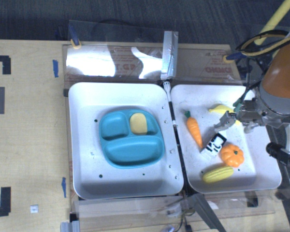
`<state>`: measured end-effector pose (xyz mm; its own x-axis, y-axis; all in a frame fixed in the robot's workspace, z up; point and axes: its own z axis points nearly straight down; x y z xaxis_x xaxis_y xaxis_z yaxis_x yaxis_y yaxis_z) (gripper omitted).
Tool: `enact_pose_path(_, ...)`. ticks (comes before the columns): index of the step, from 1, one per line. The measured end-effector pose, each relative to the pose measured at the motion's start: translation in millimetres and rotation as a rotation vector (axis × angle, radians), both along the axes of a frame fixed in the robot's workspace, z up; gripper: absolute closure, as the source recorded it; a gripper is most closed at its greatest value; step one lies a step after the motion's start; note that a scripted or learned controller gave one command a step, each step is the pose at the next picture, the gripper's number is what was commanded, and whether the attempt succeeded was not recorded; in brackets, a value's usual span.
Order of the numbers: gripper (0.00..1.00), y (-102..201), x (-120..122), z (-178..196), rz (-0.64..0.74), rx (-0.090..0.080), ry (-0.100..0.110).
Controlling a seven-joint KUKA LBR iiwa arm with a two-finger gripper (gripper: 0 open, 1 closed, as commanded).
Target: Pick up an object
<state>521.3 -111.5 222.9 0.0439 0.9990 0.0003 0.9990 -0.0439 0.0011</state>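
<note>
Just beside tool [232, 121], yellow object [218, 109], carrot [194, 131] near, right bin [266, 178]

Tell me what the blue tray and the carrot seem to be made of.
Blue tray: likely moulded plastic, going by its uniform colour, rounded compartments and soft sheen. Carrot: probably a plastic or rubber toy, with flat, even orange and a smooth surface; which of the two cannot be told.

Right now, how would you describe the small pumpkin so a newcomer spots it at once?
Look in the right bin, toward its near right corner. The pumpkin sits just above the corn cob and beside a black-and-white block. It is the one round orange thing; the carrot is long.
</note>
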Motion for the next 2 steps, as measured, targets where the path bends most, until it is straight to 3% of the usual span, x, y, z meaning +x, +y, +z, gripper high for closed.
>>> enact_pose_path(1,0.0,15,30,-99,0.114,-0.001,-0.009)
enact_pose_path(2,0.0,51,-9,-36,0.056,0.0,-0.004)
